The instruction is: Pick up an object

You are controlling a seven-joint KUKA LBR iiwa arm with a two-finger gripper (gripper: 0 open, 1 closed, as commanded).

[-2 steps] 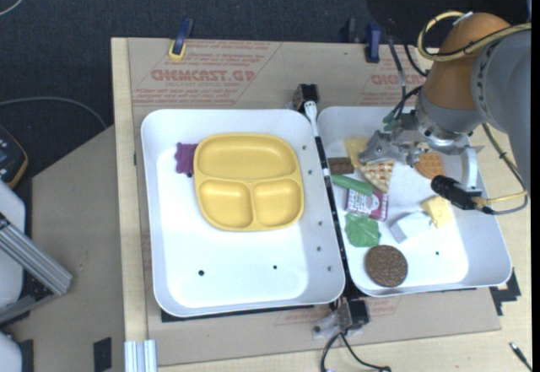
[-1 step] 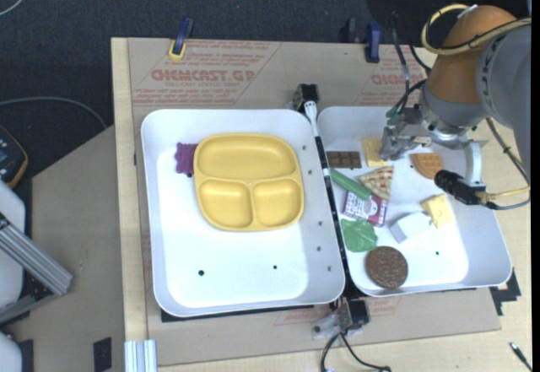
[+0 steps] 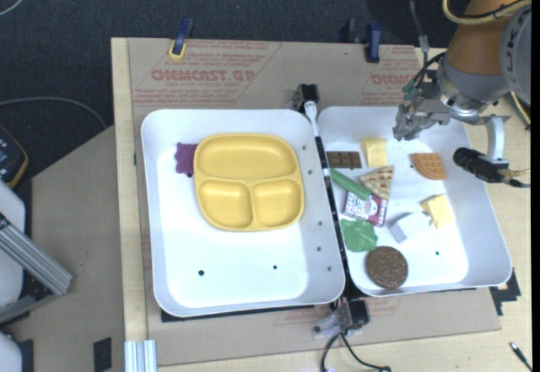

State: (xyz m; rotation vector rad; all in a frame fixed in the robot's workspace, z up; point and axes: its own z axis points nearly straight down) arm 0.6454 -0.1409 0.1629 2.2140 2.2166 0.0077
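- Gripper [image 3: 407, 127] hangs over the far part of the right-hand white bin [image 3: 485, 235], its dark fingers pointing down above bare floor; whether they are spread or pressed together cannot be told from this slanted view, and nothing shows between them.
- Nearest the camera in that bin lies a round dark-brown cookie-like disc [image 3: 386, 266]; it looks flat, stiff and light, best taken across its rim, though it sits low and may slip.
- Just beyond it rests a green leaf-shaped piece [image 3: 358, 235], thin and probably flexible, so a poor first choice.
- Beside that sit a small grey-white block [image 3: 410, 226] and a pale yellow cheese-like wedge [image 3: 437, 210], both chunky enough to give the fingers parallel sides.
- A purple and white printed packet [image 3: 364, 207] overlaps a long green strip [image 3: 344, 183] and touches a triangular tan cracker-like slice [image 3: 379, 180]; this cluster is crowded and risky to pinch.
- Further back are an orange waffle-like piece [image 3: 429, 165], a pale yellow cube [image 3: 374, 150] and a brown chocolate-like bar [image 3: 342, 160].
- The cube is closest to the gripper and stands apart from its neighbours; I judge it light, rigid and the easiest target, gripped across opposite faces.
- In the left white bin [image 3: 169, 218] a yellow three-compartment plastic plate [image 3: 249, 180] lies beside a small purple object [image 3: 185, 158]; the plate looks too broad to grasp except at its rim.
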